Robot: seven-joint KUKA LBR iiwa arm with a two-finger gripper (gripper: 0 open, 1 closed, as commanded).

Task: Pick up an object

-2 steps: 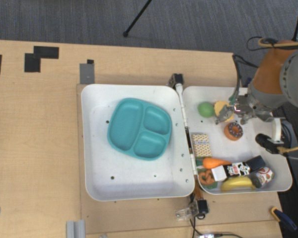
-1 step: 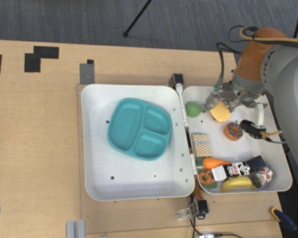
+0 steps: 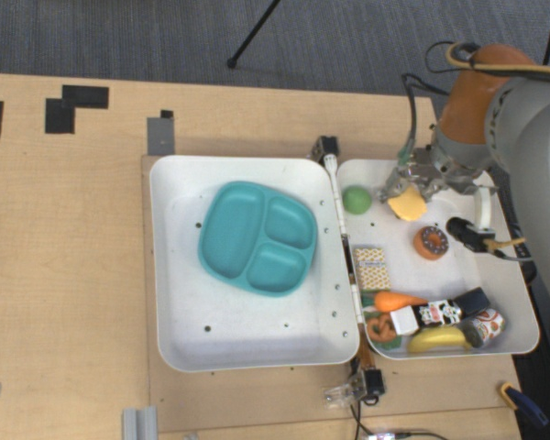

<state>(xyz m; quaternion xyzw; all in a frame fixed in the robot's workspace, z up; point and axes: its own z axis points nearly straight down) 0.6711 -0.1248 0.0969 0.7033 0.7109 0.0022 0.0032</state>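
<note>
My gripper [image 3: 410, 191] hangs over the back part of the right bin [image 3: 518, 287], reaching in from the right. A yellow wedge-shaped piece [image 3: 409, 208] sits directly under its tip, touching or nearly touching it. Whether the wedge is held cannot be told from this angle. A green ball [image 3: 356, 199] lies just to the left of the gripper, by the bin's left wall. A brown round piece [image 3: 432, 241] rests a little in front of the wedge.
The right bin's front holds a patterned block [image 3: 370, 266], a carrot [image 3: 399, 300], a banana [image 3: 437, 339], a small black-and-white box [image 3: 435, 314] and a can [image 3: 486, 324]. A teal divided plate [image 3: 257, 236] lies in the left bin [image 3: 179, 337].
</note>
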